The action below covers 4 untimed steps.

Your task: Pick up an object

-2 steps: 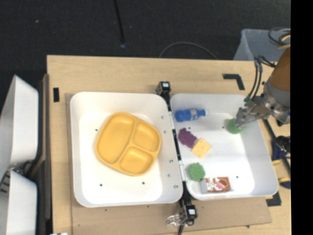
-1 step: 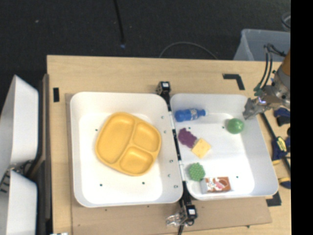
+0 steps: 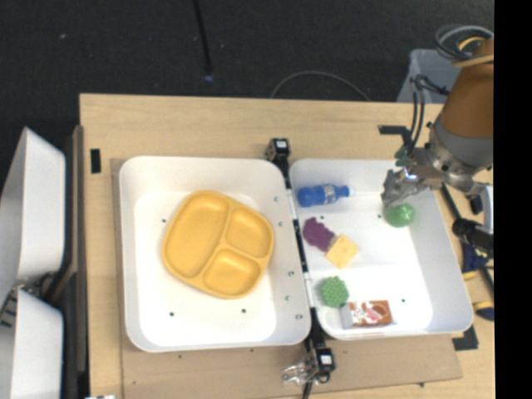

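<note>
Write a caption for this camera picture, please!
Robot gripper over a green ball in the right bin.

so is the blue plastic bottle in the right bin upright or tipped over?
Tipped over. The blue plastic bottle lies on its side on the floor of the right white bin, its long axis running left to right near the far wall.

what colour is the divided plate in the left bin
Yellow-orange all over, no pattern. The divided plate shows clearly in the camera view, lying in the left bin.

Tray (image 3: 218, 243) in left bin (image 3: 141, 181); bottle (image 3: 322, 194), ball (image 3: 400, 214), carton (image 3: 368, 313) in right bin (image 3: 432, 306).
</note>
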Motion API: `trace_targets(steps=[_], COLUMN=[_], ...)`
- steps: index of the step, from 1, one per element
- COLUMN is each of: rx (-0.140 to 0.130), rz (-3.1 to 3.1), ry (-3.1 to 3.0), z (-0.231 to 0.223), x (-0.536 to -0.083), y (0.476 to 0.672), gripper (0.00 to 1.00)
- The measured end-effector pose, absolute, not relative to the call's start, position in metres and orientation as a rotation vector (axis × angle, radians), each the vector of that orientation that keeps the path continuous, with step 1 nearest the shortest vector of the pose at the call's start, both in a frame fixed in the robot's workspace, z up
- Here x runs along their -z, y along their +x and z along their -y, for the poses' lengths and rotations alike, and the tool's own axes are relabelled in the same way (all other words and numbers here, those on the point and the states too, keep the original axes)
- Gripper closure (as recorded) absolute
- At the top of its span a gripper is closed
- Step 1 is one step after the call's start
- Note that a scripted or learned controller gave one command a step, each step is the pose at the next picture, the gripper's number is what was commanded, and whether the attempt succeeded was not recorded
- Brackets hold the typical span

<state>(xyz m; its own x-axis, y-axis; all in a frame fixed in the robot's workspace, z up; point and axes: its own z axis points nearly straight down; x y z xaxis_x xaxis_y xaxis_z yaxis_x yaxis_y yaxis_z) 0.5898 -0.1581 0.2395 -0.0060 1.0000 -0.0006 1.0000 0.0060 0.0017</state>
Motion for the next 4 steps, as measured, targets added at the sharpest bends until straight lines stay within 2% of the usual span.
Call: trace_targets(steps=[1,3,4], rx=[-0.003,-0.005,-0.001], rz=[-2.23,-2.229,-2.231], ry=[2.213,2.212,2.214], z=[0.097,0.005,-0.051], x=[-0.246,-0.256,-0.243], y=[0.59,0.589,0.579], gripper=[1.0,1.0,1.0])
